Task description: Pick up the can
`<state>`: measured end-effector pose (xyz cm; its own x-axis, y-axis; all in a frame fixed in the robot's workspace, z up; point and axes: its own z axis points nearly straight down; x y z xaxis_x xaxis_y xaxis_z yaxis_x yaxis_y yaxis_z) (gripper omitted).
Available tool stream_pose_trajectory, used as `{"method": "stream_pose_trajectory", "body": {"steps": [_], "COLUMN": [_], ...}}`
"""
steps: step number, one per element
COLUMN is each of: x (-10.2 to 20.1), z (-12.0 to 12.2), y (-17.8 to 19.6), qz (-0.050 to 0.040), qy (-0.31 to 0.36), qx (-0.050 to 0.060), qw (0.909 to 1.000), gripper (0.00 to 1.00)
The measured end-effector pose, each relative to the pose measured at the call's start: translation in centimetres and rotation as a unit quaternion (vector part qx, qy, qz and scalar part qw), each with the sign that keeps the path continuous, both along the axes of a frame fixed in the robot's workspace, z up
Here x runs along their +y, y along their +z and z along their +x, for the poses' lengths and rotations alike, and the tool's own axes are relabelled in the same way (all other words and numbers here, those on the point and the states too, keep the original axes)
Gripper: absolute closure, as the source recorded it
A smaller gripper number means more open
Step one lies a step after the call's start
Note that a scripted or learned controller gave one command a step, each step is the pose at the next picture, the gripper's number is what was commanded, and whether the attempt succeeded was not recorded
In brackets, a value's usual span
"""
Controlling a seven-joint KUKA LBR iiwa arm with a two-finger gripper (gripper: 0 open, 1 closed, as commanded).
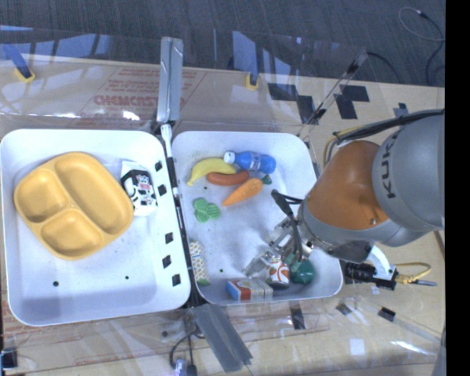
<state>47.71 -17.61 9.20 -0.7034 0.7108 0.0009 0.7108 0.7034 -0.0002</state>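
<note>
The end effector (276,258) is reaching down into the lower right corner of the right-hand white bin (219,294), its metal fingers sitting directly over a small orange-and-white can (279,272) — whether they are spread or pinching it, I cannot tell. A dark green rounded object (302,272) is lying just beside the can, and a red-and-blue box (244,291) is resting near the front wall. The left white bin (78,292) is holding a yellow divided plastic plate (70,203).
</note>
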Motion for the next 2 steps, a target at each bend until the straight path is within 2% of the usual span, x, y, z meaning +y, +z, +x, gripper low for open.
{"method": "stream_pose_trajectory", "body": {"steps": [1, 2], "x": [2.8, 1.4], "z": [-0.1, 0.0], "y": [-0.1, 0.0], "qz": [0.0007, -0.0004], "qy": [-0.004, 0.01], "qx": [0.001, 0.0], "qw": [1.0, 0.9999], "gripper": [0.0, 0.0]}}
